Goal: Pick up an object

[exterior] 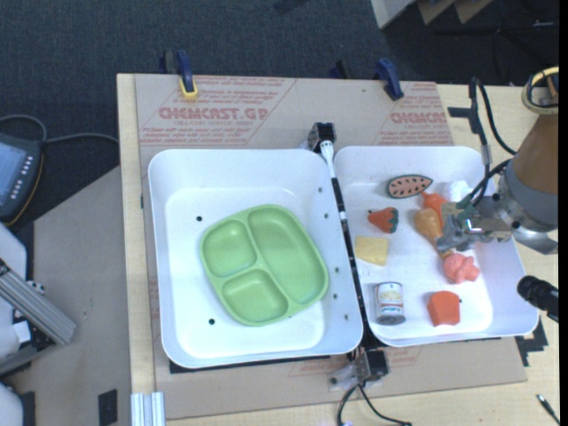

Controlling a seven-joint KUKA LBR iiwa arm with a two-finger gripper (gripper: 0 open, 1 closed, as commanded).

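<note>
The right bin [417, 322] holds several toy foods: a watermelon slice [408, 185], a red strawberry [382, 219], a yellow cheese wedge [372, 250], a small tin can [388, 302], an orange-red block [444, 308], an orange piece [429, 224] and a pink piece [460, 267]. My gripper [459, 235] hangs low over the bin's right side, right between the orange piece and the pink piece. Its tips are hard to make out against these objects.
The left bin [177, 185] carries a green divided plate [261, 264]. A black divider bar [337, 211] runs between the bins. Blue clamps [388, 79] hold the cardboard at the far edge. The arm comes in from the right, with cables trailing above it.
</note>
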